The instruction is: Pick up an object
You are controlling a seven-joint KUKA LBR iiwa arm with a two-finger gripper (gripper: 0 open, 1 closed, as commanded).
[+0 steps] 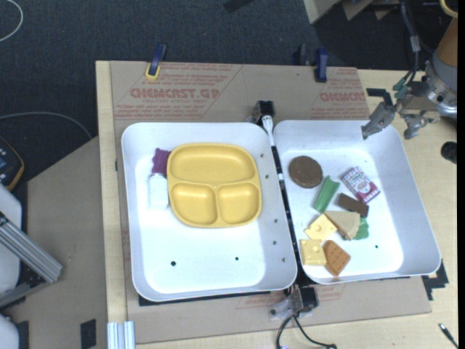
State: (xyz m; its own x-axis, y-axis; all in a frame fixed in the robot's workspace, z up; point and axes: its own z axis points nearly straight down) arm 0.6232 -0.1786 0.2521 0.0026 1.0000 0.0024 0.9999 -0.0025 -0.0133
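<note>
Fixed overhead cam, slanted, over both bins point(138, 195)

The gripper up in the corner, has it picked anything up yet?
Not yet. Done: the gripper has reached the right bin's far corner. In hand: nothing; its open fingers hang above bare white floor. Left: everything. The brown disc, the pink packet, the green stick and the cheese pieces all lie in the bin, and the gripper must go to one, close and lift.
</note>
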